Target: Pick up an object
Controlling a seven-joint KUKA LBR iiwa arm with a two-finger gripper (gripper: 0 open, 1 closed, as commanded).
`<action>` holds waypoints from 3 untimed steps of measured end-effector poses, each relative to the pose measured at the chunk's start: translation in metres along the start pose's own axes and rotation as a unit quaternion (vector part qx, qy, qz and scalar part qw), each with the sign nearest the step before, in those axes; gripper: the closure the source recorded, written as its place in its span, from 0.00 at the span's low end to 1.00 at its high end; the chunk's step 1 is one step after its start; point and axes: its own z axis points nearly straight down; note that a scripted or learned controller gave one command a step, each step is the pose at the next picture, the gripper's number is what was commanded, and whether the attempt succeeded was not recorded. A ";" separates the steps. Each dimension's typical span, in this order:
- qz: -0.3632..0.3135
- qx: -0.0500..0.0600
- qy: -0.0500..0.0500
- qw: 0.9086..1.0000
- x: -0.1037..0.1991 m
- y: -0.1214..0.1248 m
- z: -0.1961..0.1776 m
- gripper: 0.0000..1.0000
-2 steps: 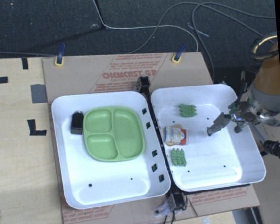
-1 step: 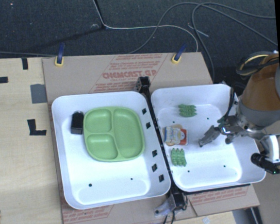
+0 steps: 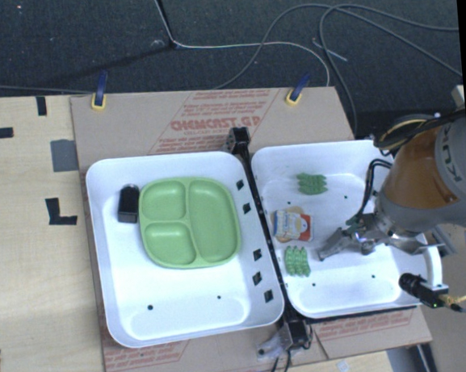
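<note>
Approach phase by the looks of it: the gripper (image 3: 329, 251) hangs low in the right bin (image 3: 352, 296), beside the small green toy (image 3: 295, 261). Can't tell if its claw is apart or together, and nothing's visibly held, so next it needs lining up over that toy.

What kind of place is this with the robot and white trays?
Probably a robot test lab. A grey and orange arm reaches over two white bins, loose cables trail across the floor, and clamps hold down cardboard.
</note>
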 end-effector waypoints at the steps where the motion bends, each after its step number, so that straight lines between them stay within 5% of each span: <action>1: 0.000 -0.003 -0.001 1.000 0.000 0.001 0.004 0.00; 2: 0.000 -0.005 -0.003 1.000 -0.001 0.001 -0.007 1.00; 3: 0.000 -0.005 -0.001 1.000 0.001 0.006 -0.069 1.00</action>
